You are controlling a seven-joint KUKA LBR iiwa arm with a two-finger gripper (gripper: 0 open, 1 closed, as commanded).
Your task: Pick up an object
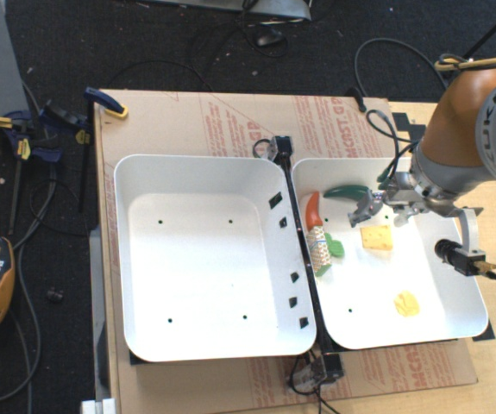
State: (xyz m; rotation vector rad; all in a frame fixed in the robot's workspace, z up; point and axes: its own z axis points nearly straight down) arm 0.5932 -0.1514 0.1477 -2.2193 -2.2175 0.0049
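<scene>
My gripper (379, 210) hangs over the upper middle of the right bin (437, 326), its fingers spread open with nothing between them. Just below it lies a yellow sponge-like block (377, 237). A dark green curved piece (344, 192) lies to the gripper's left. Against the bin's left wall sit a red-orange pepper-shaped toy (313, 208), a white netted object (319, 248) and a small green piece (335, 249). A small yellow object (407, 304) rests near the bin's front.
The left bin (144, 179) sits beside the right one, divided from it by a black strip (295, 240). A black fitting (455, 255) sticks out at the right bin's right side. Clamps (45, 128) and cables lie left of the bench.
</scene>
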